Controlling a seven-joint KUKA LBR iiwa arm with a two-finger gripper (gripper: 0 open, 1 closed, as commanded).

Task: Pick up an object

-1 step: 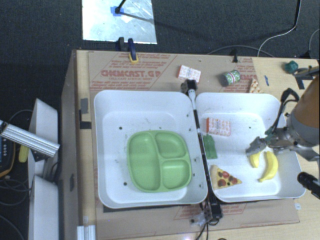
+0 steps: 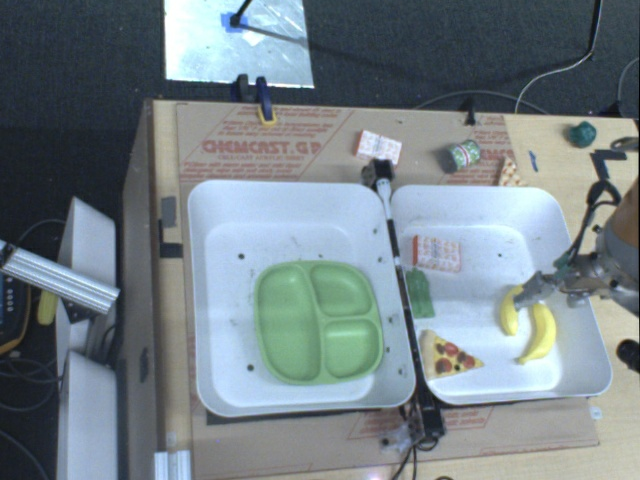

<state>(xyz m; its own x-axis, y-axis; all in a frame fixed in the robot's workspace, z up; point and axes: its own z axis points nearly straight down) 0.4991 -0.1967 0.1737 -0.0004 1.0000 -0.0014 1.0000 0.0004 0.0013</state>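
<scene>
A single camera hangs above the bench (image 2: 170, 298), set fairly high and looking down at a slant, so the far edge of the bench sits toward the top of the frame with dark carpet (image 2: 80, 48) beyond it. Both white bins lie fully in frame, the left bin (image 2: 215, 218) and the right bin (image 2: 585, 363) side by side across the middle. The arm (image 2: 615, 258) enters from the right edge.

Small green can (image 2: 462, 155) on the bench (image 2: 300, 133); left of it, a white card (image 2: 378, 147); right of it, a teal lump (image 2: 583, 133); far up-left, a foil sheet (image 2: 238, 28).
</scene>
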